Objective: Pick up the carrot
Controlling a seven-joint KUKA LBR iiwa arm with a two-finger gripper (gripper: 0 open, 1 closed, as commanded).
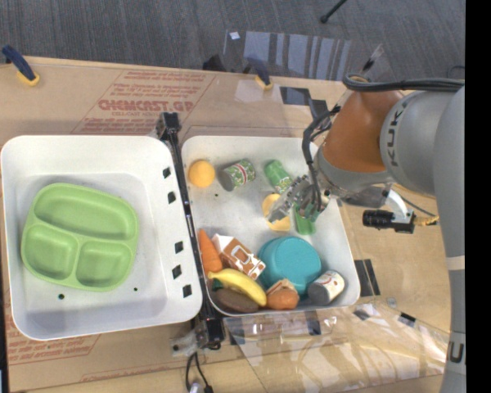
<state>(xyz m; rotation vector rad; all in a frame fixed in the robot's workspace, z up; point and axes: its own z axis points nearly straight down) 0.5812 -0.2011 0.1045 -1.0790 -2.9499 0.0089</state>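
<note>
Carrot (209, 251): against right bin's (254, 144) left wall, beside banana (239, 285).
My gripper (303, 203) hangs well apart; jaw state untellable. Risk: crowding neighbours spoil my grasp.

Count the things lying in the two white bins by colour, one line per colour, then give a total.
Green: 4 – divided plate, two cans, item at the gripper
Orange: 3 – ball, carrot, round fruit
Yellow: 2 – banana, lemon-like piece
Teal: 1 – bowl
Other: 3
Total: 13
</note>
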